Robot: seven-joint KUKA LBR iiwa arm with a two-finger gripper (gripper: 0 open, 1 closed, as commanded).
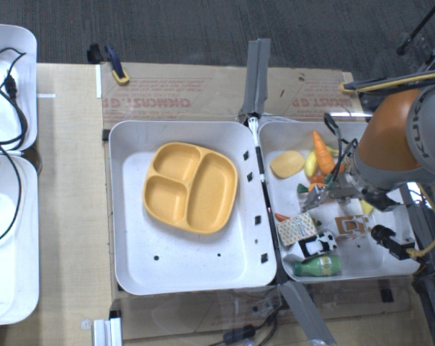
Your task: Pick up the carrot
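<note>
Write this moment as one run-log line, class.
task: pick up carrot | carrot: lying in right bin, not gripped | tool: low over right bin, just below carrot | left bin: yellow divided plate

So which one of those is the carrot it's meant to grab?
Look in the right bin, the one crowded with toy food, next to the bin holding the yellow plate. Near its far wall, just beside the arm's orange band, lies the carrot. It is the long, tapered, bright orange piece, unlike the rounded pale yellow piece on its plate side.

Orange carrot [322,151] — yellow plate [191,187]
</note>
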